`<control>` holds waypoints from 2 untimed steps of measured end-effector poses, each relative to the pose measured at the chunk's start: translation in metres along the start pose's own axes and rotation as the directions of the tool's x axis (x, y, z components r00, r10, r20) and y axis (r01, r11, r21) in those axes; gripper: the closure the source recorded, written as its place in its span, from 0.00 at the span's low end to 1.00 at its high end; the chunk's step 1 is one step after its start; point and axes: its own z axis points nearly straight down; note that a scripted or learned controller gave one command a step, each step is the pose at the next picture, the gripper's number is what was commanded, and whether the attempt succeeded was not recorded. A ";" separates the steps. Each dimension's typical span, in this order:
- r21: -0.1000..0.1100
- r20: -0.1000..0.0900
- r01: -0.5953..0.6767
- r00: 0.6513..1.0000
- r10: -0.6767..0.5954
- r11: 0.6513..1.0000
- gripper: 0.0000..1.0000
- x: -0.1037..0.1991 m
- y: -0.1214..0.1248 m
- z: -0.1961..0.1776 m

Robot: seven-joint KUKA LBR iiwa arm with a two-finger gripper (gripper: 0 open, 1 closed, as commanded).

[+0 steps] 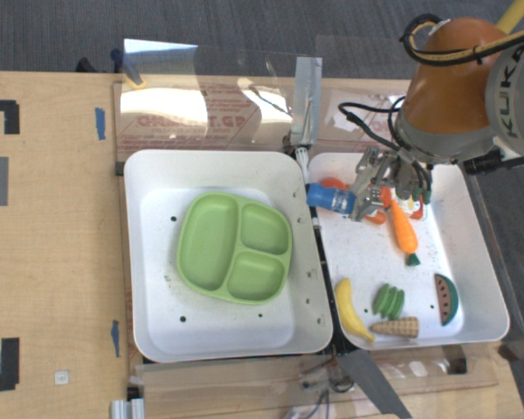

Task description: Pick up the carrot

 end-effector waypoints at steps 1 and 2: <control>0.001 -0.011 0.000 1.000 0.000 1.000 0.00 0.003 0.000 0.006; 0.001 -0.013 0.062 0.998 -0.062 0.998 0.00 0.012 -0.040 0.096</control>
